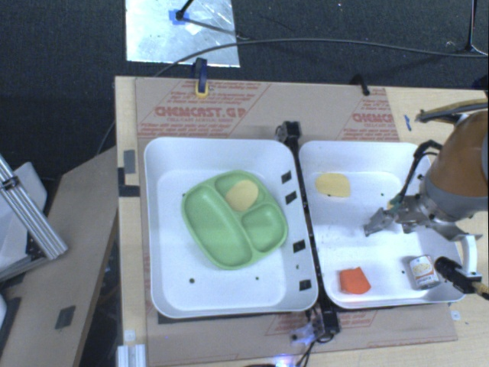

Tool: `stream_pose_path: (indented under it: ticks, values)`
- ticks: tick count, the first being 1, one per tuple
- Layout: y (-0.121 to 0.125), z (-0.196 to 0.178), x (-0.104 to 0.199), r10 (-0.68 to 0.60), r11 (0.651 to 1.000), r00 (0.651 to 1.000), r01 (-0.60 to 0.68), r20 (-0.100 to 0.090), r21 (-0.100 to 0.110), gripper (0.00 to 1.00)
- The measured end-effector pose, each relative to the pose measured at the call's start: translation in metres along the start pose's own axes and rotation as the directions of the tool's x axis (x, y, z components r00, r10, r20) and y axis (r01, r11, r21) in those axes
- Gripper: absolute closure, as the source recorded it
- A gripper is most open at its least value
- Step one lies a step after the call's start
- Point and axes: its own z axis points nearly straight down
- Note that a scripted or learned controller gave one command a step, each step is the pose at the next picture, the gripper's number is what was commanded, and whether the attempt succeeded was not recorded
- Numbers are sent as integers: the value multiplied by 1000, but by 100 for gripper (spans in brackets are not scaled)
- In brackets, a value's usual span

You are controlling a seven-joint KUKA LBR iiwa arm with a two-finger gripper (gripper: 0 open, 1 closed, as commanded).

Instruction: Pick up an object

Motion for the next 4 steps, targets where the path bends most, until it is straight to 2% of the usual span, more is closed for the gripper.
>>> stream_pose_path:
  ticks: [1,2,3,4]
  values:
    - [1,-13,-1,0,1000,1000,0,3,-4,100]
    - [4,-76,2,-3,1000,1000,3,3,-7,100]
    - [5,-120,2,-4,1000,1000,4,2,-6,100]
    - [0,-112,48,-7,1000,1000,7,0,-1,100]
